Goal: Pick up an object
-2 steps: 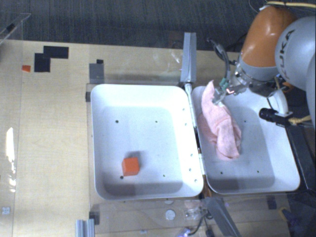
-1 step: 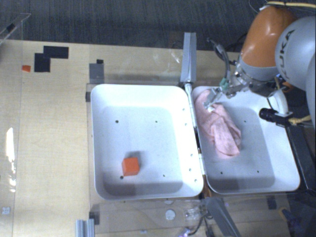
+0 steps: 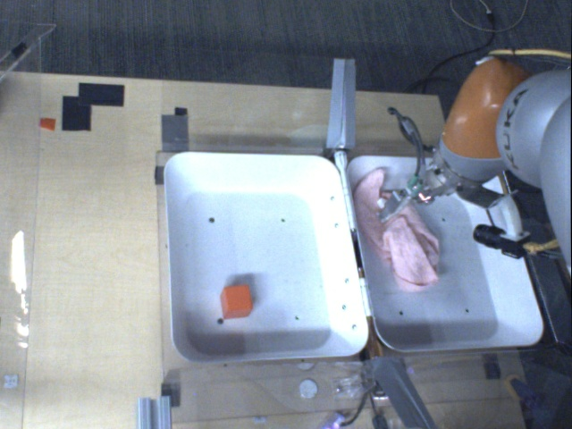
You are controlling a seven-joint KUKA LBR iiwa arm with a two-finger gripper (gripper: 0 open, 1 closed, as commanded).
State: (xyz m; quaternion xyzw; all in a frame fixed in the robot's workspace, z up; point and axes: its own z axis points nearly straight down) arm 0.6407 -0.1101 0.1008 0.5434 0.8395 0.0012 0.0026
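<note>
A crumpled pink cloth [image 3: 402, 238] lies in the left half of the right bin [image 3: 500, 315], running from its top left corner down towards the middle. My gripper [image 3: 394, 206] reaches in from the right and sits low at the cloth's upper part, with its metal fingers touching or just above the fabric. An orange cube [image 3: 237, 301] rests in the lower left area of the left bin [image 3: 259, 195], far from the gripper.
A grey metal post [image 3: 340, 105] stands behind the divide between the two bins. The arm's orange band [image 3: 478, 105] and grey body hang over the right bin's upper right corner. Black cables [image 3: 500, 237] trail along the right side.
</note>
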